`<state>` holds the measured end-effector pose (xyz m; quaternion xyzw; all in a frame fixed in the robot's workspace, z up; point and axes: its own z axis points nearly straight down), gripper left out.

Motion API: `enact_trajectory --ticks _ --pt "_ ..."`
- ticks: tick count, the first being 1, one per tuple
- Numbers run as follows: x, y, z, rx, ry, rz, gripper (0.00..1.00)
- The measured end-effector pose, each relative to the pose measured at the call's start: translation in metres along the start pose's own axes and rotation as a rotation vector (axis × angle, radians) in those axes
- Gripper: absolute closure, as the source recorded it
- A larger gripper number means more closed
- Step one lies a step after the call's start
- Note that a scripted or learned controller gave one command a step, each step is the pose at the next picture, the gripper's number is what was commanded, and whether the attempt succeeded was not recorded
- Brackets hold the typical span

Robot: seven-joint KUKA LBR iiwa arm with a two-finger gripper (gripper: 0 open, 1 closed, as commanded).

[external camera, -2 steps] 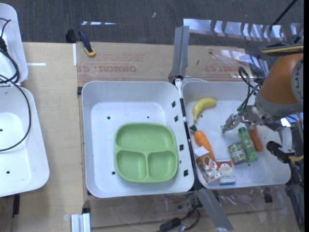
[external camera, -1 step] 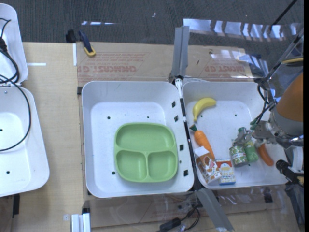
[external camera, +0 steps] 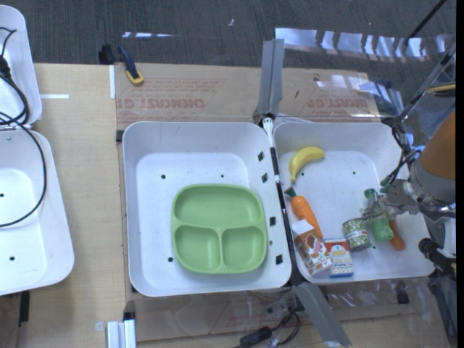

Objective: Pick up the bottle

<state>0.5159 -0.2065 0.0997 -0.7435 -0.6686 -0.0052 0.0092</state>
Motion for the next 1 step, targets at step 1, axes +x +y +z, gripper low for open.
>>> enact_trajectory --ticks 1 --pt "0.0029 0.0256 -0.0743 -0.007 -0.021 0.157 1.0"
